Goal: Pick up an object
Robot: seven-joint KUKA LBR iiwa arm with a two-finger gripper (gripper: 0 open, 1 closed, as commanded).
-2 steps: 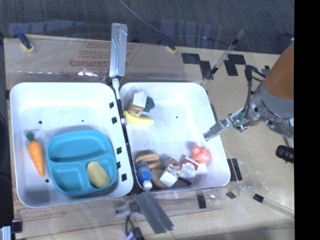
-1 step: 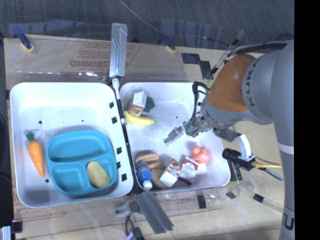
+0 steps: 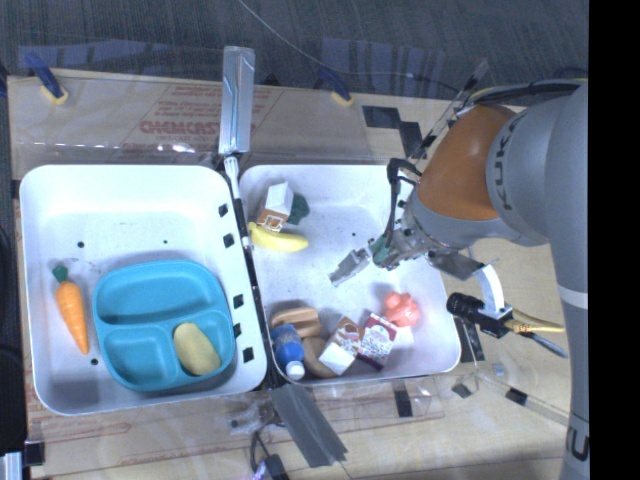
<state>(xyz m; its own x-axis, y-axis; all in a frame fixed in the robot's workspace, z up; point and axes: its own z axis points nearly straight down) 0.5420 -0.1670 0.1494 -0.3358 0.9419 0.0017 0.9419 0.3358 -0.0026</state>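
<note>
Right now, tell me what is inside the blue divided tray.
The blue divided tray in the left bin holds one potato in its lower right compartment. A carrot lies outside it. The tray floor beneath the potato is covered.

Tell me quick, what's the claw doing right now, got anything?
Claw: over the right bin, nothing seen between its fingers; open or shut cannot be told.
</note>
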